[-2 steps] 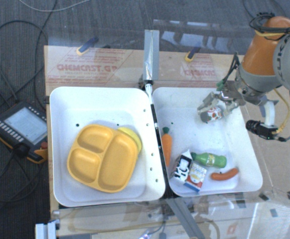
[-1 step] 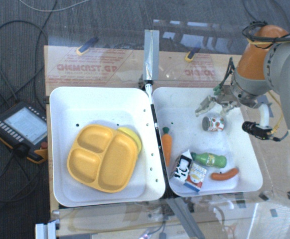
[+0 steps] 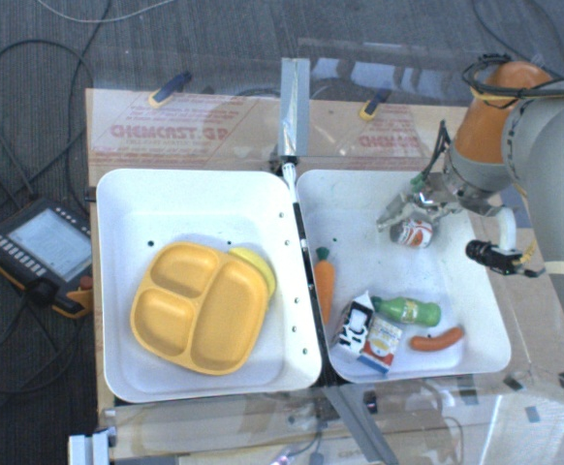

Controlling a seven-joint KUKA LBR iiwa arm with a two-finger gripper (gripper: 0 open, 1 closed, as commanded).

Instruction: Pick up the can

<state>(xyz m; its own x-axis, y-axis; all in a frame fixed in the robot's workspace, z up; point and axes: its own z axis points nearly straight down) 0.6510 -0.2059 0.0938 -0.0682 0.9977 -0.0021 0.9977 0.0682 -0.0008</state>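
The can [image 3: 417, 233] is small, red and white, and lies on its side in the upper part of the right bin [image 3: 476, 356]. My gripper [image 3: 411, 211] hangs directly over it at the end of the grey arm with the orange band [image 3: 490, 114], which reaches in from the right. The gripper's metal tip sits just above and left of the can, touching it or nearly so. The can still seems to rest on the bin floor.
Lower in the right bin lie a carrot [image 3: 323, 289], a green bottle [image 3: 409, 310], a small carton [image 3: 367, 333] and a sausage [image 3: 437, 338]. The left bin [image 3: 127, 201] holds a yellow divided plate [image 3: 200, 306]. A teach pendant [image 3: 40, 250] sits off the bench at left.
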